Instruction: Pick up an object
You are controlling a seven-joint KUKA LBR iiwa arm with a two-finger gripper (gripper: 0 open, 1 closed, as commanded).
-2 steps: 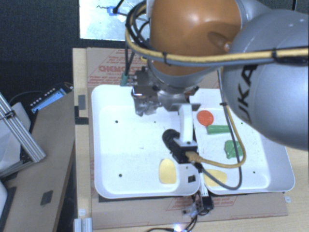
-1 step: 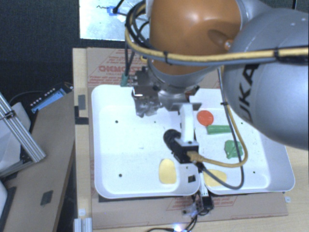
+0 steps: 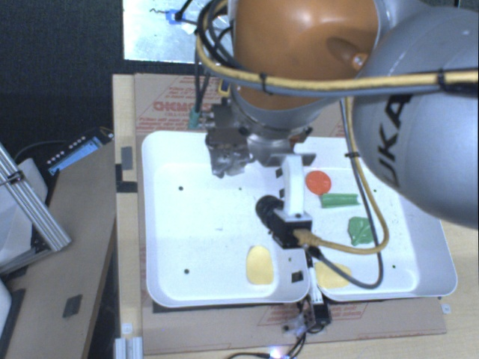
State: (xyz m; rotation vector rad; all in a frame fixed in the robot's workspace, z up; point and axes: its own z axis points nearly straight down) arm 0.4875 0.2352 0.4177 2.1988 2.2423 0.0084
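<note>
The task names no one object, so the candidates are the small things that lie in the two white bins. In the left bin point(image 3: 187, 223) there is a pale yellow flat piece point(image 3: 260, 265), close to the front wall and near the divider between the bins. In the right bin point(image 3: 419, 268) there is an orange round piece point(image 3: 319, 182), and just beside it, toward the front, a dark green long piece point(image 3: 339, 200). A little further to the front lies a lighter green piece point(image 3: 361, 230) with an irregular shape. A second pale yellow piece point(image 3: 331, 275) lies near the front wall of the right bin, partly behind a cable.

The gripper point(image 3: 227, 163) is at the back part of the left bin, low over the white floor, and it is well apart from all these pieces. None of them is between its fingers. Whether the jaws are spread or pressed together I cannot tell, because the grey metal block of the gripper and the wrist cover them.

The arm point(image 3: 314, 43) with its orange band fills the upper middle of the view, and its grey link goes out to the right. A yellow cable point(image 3: 337, 84) runs across the arm, and another one loops down over the right bin. A black and white fitting point(image 3: 288, 212) hangs above the divider.

Both bins stand on a brown cardboard sheet point(image 3: 165, 103) with red print
</note>
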